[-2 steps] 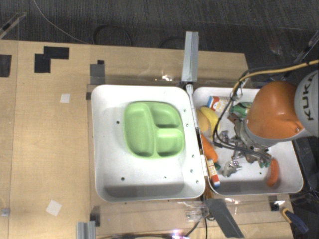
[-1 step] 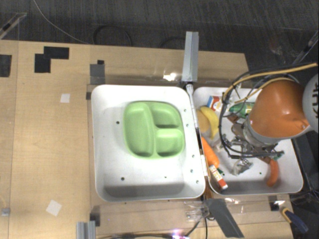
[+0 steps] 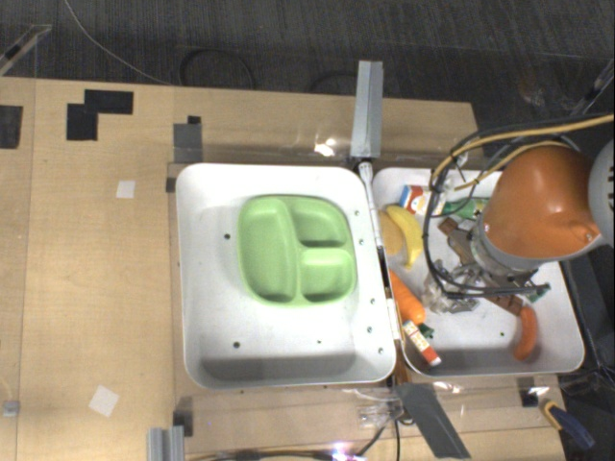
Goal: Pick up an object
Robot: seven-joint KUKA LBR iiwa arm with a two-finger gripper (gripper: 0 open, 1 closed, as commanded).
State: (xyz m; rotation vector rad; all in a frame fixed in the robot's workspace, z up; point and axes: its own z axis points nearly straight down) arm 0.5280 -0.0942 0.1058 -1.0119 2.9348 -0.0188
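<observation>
The arm's orange wrist band [image 3: 538, 205] hangs over the right bin [image 3: 567, 353], and the gripper [image 3: 471, 281] reaches down below it among cables. Its fingertips are hidden by the wrist and wiring. A yellow banana [image 3: 401, 233] lies at the bin's upper left, an orange carrot [image 3: 408, 301] beside the left wall, and a small red-and-white packet [image 3: 423, 344] near the front left corner. A reddish sausage-shaped toy [image 3: 526, 334] rests at the front right. A small colourful box [image 3: 413, 198] sits at the back.
The left bin [image 3: 202, 344] holds a green divided plate [image 3: 293, 248] in its middle. A grey metal post [image 3: 367, 109] stands at the back between the bins. Black cables [image 3: 452, 181] loop around the wrist. The wooden bench [image 3: 86, 277] spreads to the left.
</observation>
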